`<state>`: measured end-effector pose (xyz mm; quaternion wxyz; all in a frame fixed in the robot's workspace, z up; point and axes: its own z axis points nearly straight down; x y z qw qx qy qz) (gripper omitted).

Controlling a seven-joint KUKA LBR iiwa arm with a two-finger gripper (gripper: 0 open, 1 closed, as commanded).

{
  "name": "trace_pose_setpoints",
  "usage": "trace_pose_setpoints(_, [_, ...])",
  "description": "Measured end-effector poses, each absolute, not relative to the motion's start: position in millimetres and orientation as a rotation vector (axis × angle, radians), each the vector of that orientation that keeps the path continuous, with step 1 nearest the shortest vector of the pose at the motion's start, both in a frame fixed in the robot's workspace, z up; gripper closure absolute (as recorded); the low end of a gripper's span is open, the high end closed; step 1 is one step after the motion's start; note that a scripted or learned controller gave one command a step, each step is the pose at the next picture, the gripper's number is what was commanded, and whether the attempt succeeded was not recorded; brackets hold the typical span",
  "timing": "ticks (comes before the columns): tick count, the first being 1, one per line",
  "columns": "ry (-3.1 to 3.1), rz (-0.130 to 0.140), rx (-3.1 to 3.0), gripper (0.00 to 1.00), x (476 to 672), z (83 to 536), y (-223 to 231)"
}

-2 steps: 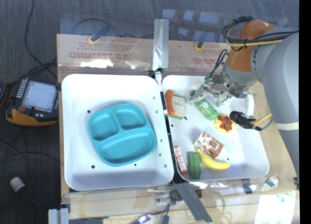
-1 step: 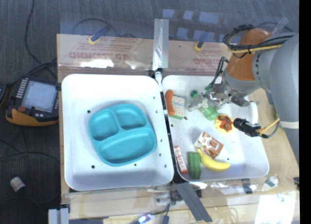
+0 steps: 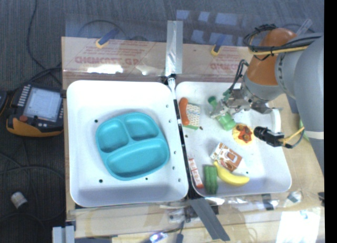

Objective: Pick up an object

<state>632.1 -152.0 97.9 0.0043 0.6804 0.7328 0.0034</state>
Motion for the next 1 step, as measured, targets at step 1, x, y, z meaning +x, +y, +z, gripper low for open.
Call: trace_pose_setpoints(1, [2.186,-0.009,2.258,1.0,668.8,224.7,-125.6])
